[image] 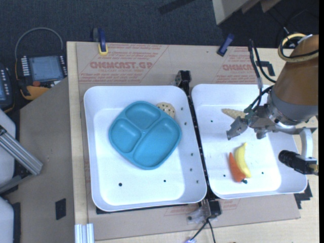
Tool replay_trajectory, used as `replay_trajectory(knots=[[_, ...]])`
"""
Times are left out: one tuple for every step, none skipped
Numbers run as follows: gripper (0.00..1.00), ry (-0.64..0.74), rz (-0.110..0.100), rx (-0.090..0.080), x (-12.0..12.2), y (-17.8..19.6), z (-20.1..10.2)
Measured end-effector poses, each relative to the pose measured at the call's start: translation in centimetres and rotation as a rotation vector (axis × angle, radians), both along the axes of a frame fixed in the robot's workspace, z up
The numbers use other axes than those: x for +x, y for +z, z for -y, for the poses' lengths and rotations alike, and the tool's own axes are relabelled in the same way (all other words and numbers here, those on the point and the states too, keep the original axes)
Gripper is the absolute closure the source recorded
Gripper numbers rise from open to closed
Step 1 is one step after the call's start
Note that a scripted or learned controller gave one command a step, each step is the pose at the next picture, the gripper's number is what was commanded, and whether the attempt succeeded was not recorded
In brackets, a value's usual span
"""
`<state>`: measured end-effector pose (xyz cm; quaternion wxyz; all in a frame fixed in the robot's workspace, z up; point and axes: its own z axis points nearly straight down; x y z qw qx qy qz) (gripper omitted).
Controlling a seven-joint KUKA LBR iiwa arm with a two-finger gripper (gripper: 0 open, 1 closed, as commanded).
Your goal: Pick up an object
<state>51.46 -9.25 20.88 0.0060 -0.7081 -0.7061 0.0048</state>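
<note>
In the right bin (283, 184), a yellow banana (243, 161) lies next to an orange carrot (235, 170), the two touching near the bin's front. A tan wedge-shaped piece (233, 113) lies toward the back. My gripper (248, 129) hovers over the middle of this bin, just above and behind the banana and right of the tan wedge. Its grey fingers (235, 130) are spread apart with nothing between them. The arm's orange band (298, 75) rises at the right.
The left bin (101, 186) holds a blue divided plate (145, 134) with a speckled cookie (166, 108) tucked behind its far edge. A black clamp (183, 78) sits between the bins at the back. Cables hang near the arm on the right.
</note>
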Motion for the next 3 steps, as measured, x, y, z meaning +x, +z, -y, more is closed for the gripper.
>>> replay_trajectory(knots=[[0.0, 0.003, 0.015, -0.001, 0.3, 0.7, 0.0], [0.0, 0.002, 0.01, 0.0, -0.3, -5.2, 0.5], [0.0, 0.001, 0.017, -0.004, -1.2, -9.9, 0.8]])
